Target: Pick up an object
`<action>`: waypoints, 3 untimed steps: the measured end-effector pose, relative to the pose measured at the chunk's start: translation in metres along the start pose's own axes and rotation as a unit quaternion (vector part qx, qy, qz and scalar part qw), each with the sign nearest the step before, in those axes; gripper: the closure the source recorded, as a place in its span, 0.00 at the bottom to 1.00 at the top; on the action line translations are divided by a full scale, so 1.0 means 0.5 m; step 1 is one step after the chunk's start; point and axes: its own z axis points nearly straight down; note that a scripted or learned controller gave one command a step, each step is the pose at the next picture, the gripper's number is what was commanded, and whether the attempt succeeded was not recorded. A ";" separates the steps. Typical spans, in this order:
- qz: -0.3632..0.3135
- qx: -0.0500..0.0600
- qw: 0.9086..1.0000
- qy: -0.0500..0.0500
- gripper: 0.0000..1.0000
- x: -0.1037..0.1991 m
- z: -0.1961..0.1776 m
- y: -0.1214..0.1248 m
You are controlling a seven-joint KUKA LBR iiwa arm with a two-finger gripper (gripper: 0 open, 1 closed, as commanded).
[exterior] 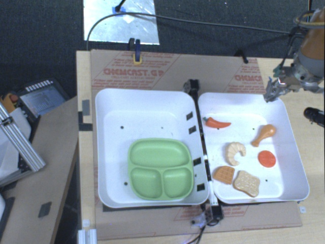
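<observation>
The right bin [292, 131] holds a red chili pepper [218, 123], a chicken drumstick [264, 134], a pale croissant [235, 152], a red tomato slice [267, 158], a round cracker [223, 175] and a slice of toast [247, 183]. My gripper [273, 91] hangs over that bin's far right corner, well above and behind the drumstick. Nothing shows between its fingertips.
A green three-compartment plate [160, 168] lies in the left bin [109, 131]. A black divider strip [199, 136] runs between the bins. Cables cross the dark floor behind the bench. A metal rail and a device sit off the left side.
</observation>
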 end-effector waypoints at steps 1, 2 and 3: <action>0.000 0.000 1.000 0.000 1.00 -0.010 -0.128 0.013; -0.001 0.004 1.000 0.002 1.00 0.077 -0.103 0.011; -0.002 0.004 1.000 0.003 1.00 0.193 -0.069 0.004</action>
